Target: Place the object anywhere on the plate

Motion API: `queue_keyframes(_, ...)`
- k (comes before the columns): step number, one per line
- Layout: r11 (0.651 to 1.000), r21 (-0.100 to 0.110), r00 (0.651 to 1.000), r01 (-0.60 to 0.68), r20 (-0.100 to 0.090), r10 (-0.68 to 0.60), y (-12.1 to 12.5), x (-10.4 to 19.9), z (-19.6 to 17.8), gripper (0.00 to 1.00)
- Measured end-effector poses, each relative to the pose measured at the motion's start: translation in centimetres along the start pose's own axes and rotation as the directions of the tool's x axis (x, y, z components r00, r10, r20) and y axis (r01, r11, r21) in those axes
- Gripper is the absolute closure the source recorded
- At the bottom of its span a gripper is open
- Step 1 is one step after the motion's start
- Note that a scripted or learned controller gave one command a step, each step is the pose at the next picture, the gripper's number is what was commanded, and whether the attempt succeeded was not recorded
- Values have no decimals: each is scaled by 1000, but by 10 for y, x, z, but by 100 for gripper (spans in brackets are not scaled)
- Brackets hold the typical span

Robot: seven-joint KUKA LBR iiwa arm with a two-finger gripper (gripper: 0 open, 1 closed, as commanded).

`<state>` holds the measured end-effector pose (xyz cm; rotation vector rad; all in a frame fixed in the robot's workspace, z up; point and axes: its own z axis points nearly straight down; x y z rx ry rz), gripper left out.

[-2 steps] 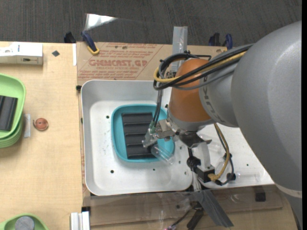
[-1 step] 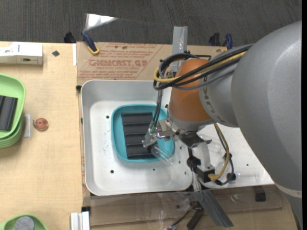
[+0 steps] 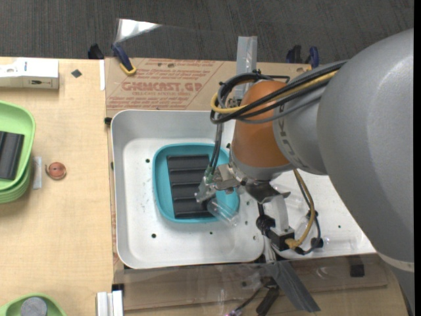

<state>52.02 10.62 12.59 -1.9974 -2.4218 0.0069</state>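
- Resting inside a white bin (image 3: 131, 242), a teal plate (image 3: 164, 176) holds a black ridged object (image 3: 186, 183).
- Gripper (image 3: 214, 196) sits at the plate's right edge; its grip cannot be told.
- Green tray (image 3: 16, 157) at far left holds another dark item.

A white bin (image 3: 128, 196) sits on the wooden bench (image 3: 66, 242). Behind the bin lies a sheet of brown cardboard (image 3: 161, 84) printed with red lettering. At the left edge of the bench a green tray (image 3: 20, 127) holds a dark ribbed block (image 3: 10, 153). A small round copper-coloured disc (image 3: 56, 170) lies just beside the tray. A white box (image 3: 29, 73) rests at the far left corner. Dark carpeted floor (image 3: 197, 12) runs beyond the bench.
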Motion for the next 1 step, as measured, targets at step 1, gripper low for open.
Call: queue_keyframes(1, 1000, 0, 1000, 0, 0, 0, 0, 0, 0, 0)
